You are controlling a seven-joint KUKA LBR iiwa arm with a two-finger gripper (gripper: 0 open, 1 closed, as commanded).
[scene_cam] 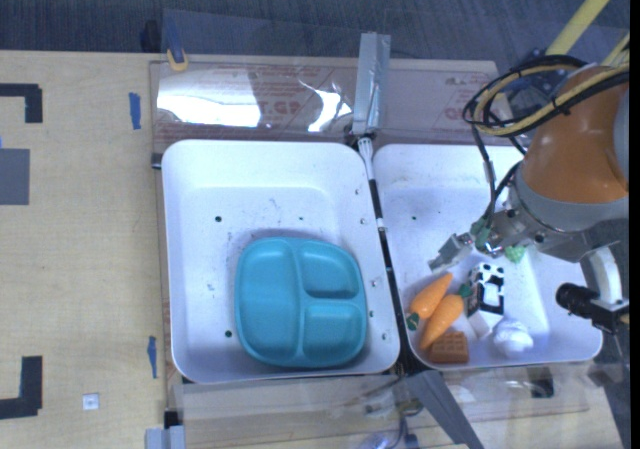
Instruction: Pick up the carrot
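Carrot: the long orange toy carrot (pixel 441 321) lies in the right white plastic bin (pixel 420 192), near the front, touching a second orange piece (pixel 431 295).
Hand: the robot's grey hand (pixel 480 247) hangs just above and to the right of it; I cannot tell how it is set.
Way to go: down and left; the carrot's long side slants up toward the hand.
Left bin: a blue plastic plate (pixel 300 303).

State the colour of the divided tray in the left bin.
Teal-blue tray, clear in the camera view.
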